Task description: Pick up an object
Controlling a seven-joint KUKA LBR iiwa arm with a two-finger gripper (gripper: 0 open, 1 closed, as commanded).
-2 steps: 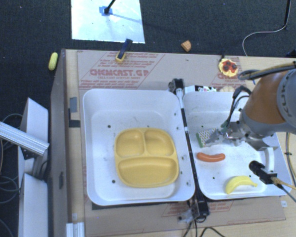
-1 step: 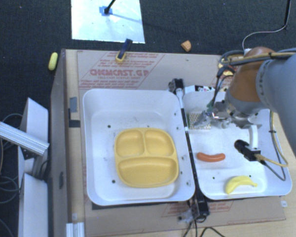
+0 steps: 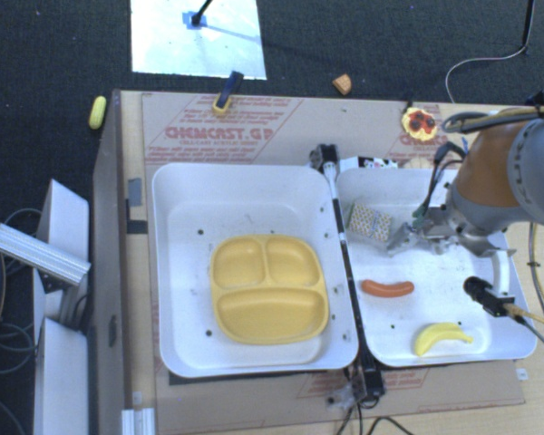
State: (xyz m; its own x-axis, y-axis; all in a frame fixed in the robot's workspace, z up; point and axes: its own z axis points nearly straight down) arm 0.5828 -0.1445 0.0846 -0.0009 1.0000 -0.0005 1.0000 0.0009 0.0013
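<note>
Three loose items lie in the right-hand bin point(image 3: 526, 338), in the right half of the frame: a speckled grey sponge-like block point(image 3: 369, 222) at the bin's upper left, a toy sausage point(image 3: 387, 288) near its middle, and a toy banana point(image 3: 441, 338) toward the lower right. All three lie apart from one another.

Camera view. Left-hand bin point(image 3: 177, 243), centre of frame, carries a yellow divided plate point(image 3: 269, 288) and nothing loose. The arm point(image 3: 503, 175) enters from the right edge; the tool point(image 3: 404, 239) sits low over the right bin, just right of and below the speckled block, near it or perhaps brushing its corner. Too small and blurred to tell whether the tool is released or clenched. Nothing visible in it.

Judgement on handling:
- Speckled block: nearest candidate. Looks light and somewhat soft; likely compresses under squeeze and gives good friction. Take across the short sides. It lies close to the divider wall, so one side is cramped.
- Sausage: smooth, rounded, probably hard plastic, light. May roll or squirt out. Take at mid-length, across the narrow width.
- Banana: curved, glossy, light. Take at the thick middle of the curve; the ends taper and would slip.

None looks fragile. The plate is wide and flat, a poor fit for a two-finger hold.
</note>
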